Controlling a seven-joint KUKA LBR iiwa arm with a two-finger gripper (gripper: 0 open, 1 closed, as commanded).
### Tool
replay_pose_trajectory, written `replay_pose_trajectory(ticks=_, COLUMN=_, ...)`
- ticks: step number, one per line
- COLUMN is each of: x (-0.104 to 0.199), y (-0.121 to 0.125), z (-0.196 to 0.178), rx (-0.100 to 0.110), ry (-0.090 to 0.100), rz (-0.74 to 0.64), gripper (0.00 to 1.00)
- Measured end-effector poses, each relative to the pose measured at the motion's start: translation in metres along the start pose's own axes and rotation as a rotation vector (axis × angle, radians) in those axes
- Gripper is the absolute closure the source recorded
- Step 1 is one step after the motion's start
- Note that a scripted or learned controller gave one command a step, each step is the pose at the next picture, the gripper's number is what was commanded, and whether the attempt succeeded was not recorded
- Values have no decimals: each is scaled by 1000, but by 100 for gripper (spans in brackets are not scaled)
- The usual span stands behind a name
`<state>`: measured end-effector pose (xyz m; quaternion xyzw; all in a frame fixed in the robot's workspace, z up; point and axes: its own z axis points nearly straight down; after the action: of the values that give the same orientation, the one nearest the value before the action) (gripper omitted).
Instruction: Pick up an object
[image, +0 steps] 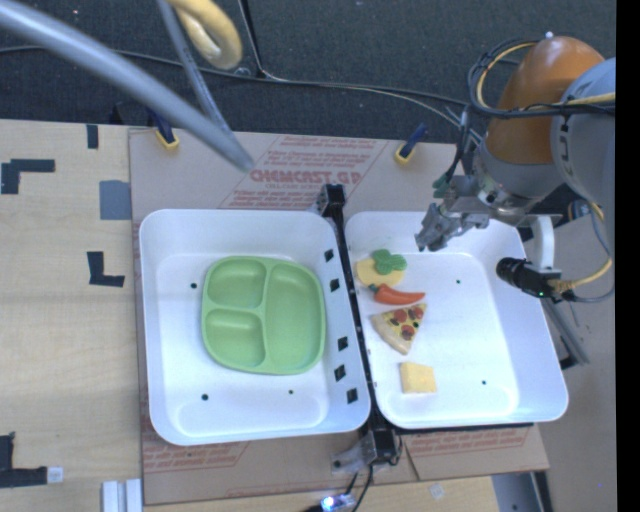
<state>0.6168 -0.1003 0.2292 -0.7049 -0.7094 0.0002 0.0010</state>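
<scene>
- The hand (432, 238) is hanging over the far edge of the right bin (520, 330), near its back wall, at the end of the grey arm with the orange band (535, 95) that is reaching in from the right.
- Whether the hand is open or closed is not something this view is showing; nothing is visibly sitting in it.
- Four toy foods are lying in the left half of the right bin, all to the left of and nearer the camera than the hand.
- The closest to the hand is the yellow and green piece (382, 267), lying just beside the hand, to its left and slightly forward.
- The orange carrot (399, 295) is lying just in front of that piece, almost touching it.
- The pizza slice (400, 326) is sitting next in line, near the carrot.
- The yellow cheese block (418, 378) is resting furthest from the hand, near the bin's front.
- A green divided plate (264, 314) is lying in the middle of the left bin (170, 300).
- Both bins are sitting side by side on a cardboard sheet (300, 170) on the desk (60, 330).
</scene>
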Motion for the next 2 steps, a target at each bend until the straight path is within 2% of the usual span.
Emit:
replay_pose_trajectory(ticks=1, x=51, y=3, z=-8, rx=-2, ry=0, rz=0, gripper=100)
replay_pose_trajectory(ticks=2, x=102, y=9, z=4, rx=1, ry=-1, rz=0, gripper=100)
